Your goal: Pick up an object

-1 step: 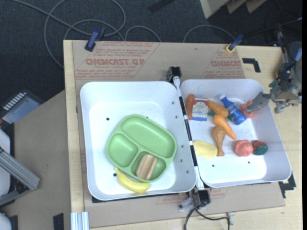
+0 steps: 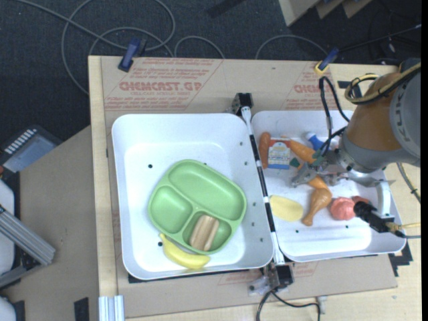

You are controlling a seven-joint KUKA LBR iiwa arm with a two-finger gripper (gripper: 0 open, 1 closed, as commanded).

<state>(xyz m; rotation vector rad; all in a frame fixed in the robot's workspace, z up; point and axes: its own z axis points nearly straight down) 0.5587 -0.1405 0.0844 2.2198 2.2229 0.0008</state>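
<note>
While the hand point(image 2: 319, 169) hangs low in the right bin point(image 2: 334, 246) among the toy food, its opening cannot be told; next, close on the drumstick point(image 2: 317, 199) just below

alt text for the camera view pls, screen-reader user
The arm's gripper is down among toy foods in the right bin: a drumstick, a yellow piece, a pink piece. The left bin holds a green divided plate and a banana.
</note>
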